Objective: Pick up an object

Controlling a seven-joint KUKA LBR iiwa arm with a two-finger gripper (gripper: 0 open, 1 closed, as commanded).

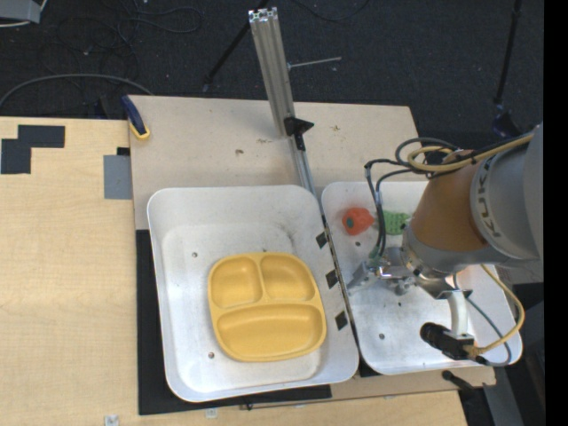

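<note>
Orange-red small object [357, 220] lies in right bin [390, 353], near its far-left corner; shape hard to make out. Green item [396, 223] just beside it, partly hidden by arm [461, 211]. Tool [383, 272] low over bin middle, apart from both; cannot tell its state, wrist hides it. Yellow divided plate [265, 306] sits in left bin [177, 238]. Both bins on worktop [213, 140].

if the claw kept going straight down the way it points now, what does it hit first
Most likely the bare white floor of the right bin. The claw points down there, the orange object lies off toward the bin's far end, though depth is unclear.
</note>
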